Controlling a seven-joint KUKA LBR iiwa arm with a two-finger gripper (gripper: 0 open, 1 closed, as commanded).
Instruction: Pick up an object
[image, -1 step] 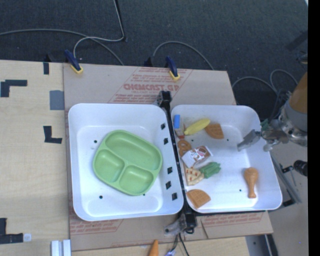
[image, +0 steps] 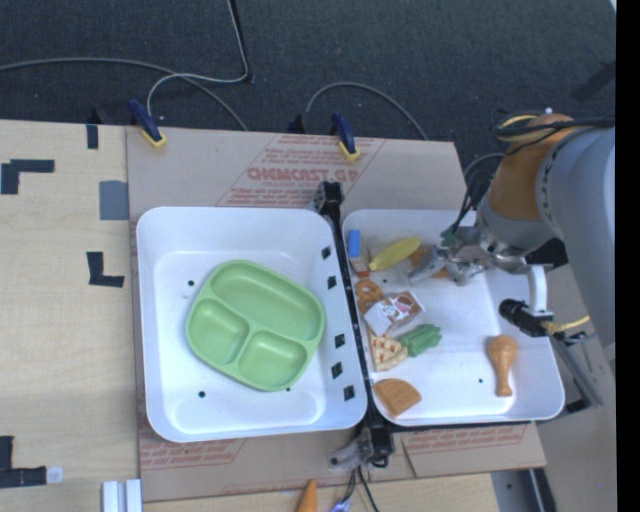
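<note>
Right bin (image: 520, 385), contents as I find them: yellow corn-like piece (image: 394, 252) near the top left, beside my tool (image: 447, 262) (whether its grip is spread or pressed together I cannot tell); small printed packet (image: 393, 310) at centre left; green piece (image: 421, 339) just beside it; waffle-patterned wedge (image: 386, 351); orange bread-like piece (image: 397, 396) at the bottom; drumstick (image: 503, 361) lying apart at the right. Left bin (image: 165, 300): one green divided plate (image: 256, 323). Judged pick: the drumstick, probably light, rigid plastic, somewhat slick; take it across the narrow shaft, where nothing crowds it.
</note>
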